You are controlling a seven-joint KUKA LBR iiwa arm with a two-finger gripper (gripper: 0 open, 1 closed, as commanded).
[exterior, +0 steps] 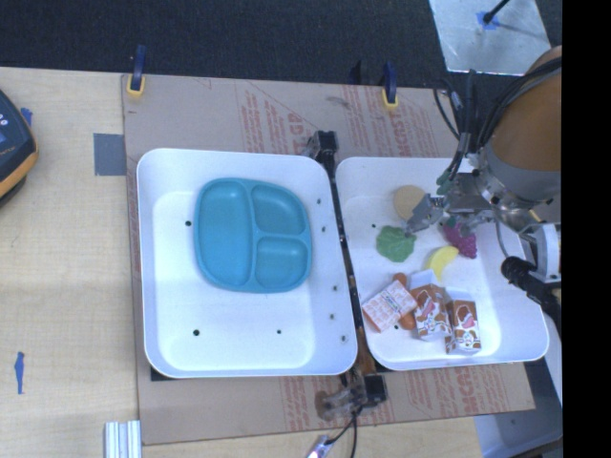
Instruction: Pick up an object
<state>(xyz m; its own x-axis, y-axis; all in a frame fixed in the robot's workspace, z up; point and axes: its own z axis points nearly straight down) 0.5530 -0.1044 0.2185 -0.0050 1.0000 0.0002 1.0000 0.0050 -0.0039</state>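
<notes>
My gripper (446,223) hangs over the back part of the right bin (516,346), its fingers spread open with nothing between them. One fingertip (420,220) points toward a green lumpy object (394,243). Just below the other finger lies a purple object (466,242). A yellow piece (442,259) sits in front of the gripper, and a tan round object (409,198) lies to its left. Near the bin's front lie a white-and-red packet (388,305) and two brown snack packets (430,313) (463,325).
The left bin (172,342) holds a blue divided plate (253,234). A yellow-and-black device (11,151) rests at the bench's left edge. Clamps (136,76) (389,89) pin the cardboard at the back. The arm's body (525,132) overhangs the right bin's far right side.
</notes>
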